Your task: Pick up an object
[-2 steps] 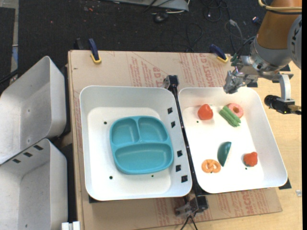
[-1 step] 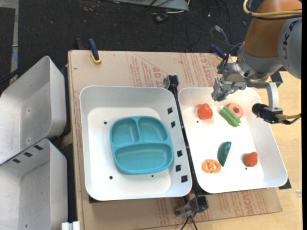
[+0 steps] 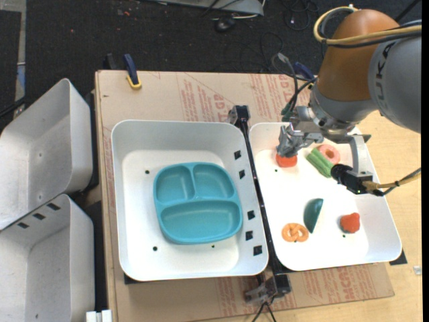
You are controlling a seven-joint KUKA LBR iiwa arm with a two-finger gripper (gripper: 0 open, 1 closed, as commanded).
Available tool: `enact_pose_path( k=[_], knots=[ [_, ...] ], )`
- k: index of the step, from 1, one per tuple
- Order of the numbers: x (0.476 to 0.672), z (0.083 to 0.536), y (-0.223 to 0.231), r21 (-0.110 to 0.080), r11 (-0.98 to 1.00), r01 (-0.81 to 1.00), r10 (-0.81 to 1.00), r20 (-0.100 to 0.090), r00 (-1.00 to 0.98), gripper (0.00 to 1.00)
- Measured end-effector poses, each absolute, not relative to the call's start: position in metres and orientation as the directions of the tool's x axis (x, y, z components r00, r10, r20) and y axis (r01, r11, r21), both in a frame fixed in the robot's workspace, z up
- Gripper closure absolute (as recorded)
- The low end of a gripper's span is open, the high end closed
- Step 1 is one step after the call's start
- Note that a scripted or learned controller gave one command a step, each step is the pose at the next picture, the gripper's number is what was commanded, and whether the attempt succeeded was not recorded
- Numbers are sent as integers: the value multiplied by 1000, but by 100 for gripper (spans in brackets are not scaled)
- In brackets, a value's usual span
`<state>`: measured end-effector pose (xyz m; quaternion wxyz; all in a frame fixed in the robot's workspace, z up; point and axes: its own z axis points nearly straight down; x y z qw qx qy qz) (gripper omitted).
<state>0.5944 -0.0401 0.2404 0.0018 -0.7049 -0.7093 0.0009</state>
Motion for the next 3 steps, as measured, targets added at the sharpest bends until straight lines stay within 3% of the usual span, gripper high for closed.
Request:
enact_pose_path(
  k=[3],
  knots=[
    [523, 242, 95, -2, 8, 1000, 1000, 2, -8, 100]
  ],
)
